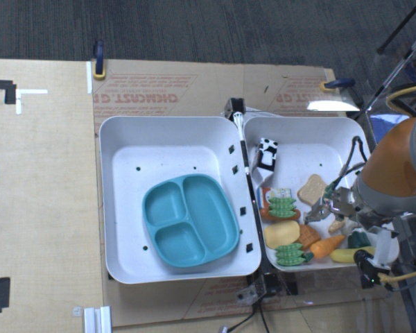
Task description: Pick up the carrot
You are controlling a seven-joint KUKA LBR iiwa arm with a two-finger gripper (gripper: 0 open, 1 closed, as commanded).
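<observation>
Carrot: lay in the right bin, near its front edge, long axis slanted, thicker end down-left toward the green toy, tip up-right.
Jaws: hovered just above the carrot, beside the bread slice; apart or together, couldn't tell.
Left bin: carried a teal divided plate.

A robot lab. Two white bins sit on a cardboard-covered bench. Clamps pin the cardboard.
</observation>
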